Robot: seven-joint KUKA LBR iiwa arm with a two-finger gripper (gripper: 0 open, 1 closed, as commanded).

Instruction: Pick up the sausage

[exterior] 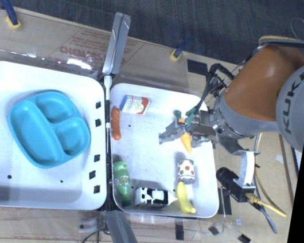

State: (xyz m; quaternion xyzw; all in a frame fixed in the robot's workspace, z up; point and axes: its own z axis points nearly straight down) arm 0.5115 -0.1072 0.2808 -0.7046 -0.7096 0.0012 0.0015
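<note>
Sausage (116,124) lies at 9 o'clock of the right bin (153,147), along its left wall. Gripper (171,133) hangs over the bin's centre-right; cannot tell its spread. Orange carrot (186,142) sits just beside it at 3 o'clock.

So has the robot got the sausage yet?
Not yet. The sausage lies by the left wall of the right bin, untouched. The gripper hangs over the bin's middle, apart from it. Left to do: move over to the sausage, grab it and lift it.
</note>
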